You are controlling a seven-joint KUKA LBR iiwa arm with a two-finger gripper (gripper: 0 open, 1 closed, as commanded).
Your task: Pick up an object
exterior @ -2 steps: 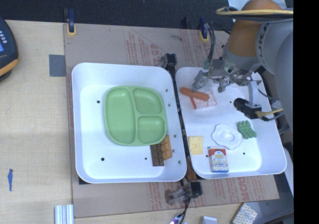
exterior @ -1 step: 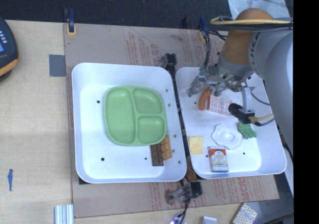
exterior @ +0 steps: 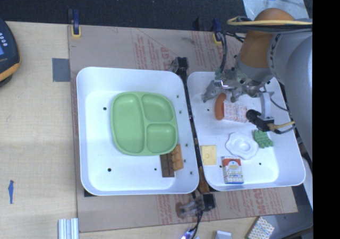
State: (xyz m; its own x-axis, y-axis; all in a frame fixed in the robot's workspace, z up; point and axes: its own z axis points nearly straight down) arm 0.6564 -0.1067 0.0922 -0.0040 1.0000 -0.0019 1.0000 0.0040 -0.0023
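Camera view, near to far: right bin (exterior: 289,177) has a small red/white box (exterior: 232,170) at the front, yellow square (exterior: 209,155) beside it, white lid-like piece (exterior: 241,145), green bit (exterior: 262,138). Further back an orange sausage-shaped obj (exterior: 219,107) lies just below the gripper (exterior: 227,92). Fingers (exterior: 210,93) spread open, nothing between them. Left bin (exterior: 90,126) w/ green divided plate (exterior: 143,123).

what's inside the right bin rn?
Right bin holds a sausage, wrapper, white egg-shaped piece, green item, yellow square and small box. The arm covers the far corner.
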